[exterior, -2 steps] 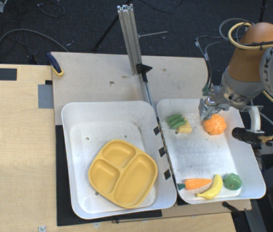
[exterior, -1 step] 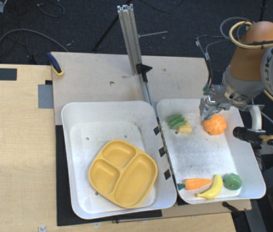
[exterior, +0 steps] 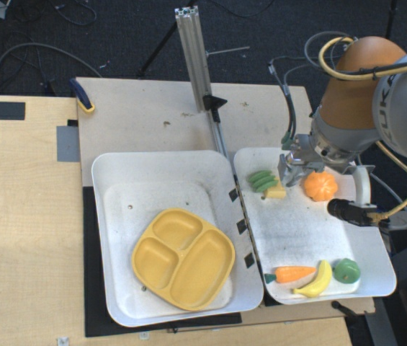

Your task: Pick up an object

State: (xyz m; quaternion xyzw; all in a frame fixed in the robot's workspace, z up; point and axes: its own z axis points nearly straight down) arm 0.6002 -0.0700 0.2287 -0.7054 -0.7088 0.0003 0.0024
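My gripper (exterior: 294,170) hangs low over the far end of the right bin (exterior: 311,225). It sits between a green ridged toy (exterior: 262,179) with a pale yellow block (exterior: 276,192) on its left and an orange fruit (exterior: 320,186) on its right. Nothing shows in its grasp. At the near end of the same bin lie a carrot (exterior: 293,273), a banana (exterior: 317,280) and a round green fruit (exterior: 346,270).
The left bin (exterior: 117,193) holds a yellow divided plate (exterior: 183,257). An upright aluminium post (exterior: 194,56) stands behind the bins. The grey arm with its orange band (exterior: 365,71) fills the space above the right bin's far right corner.
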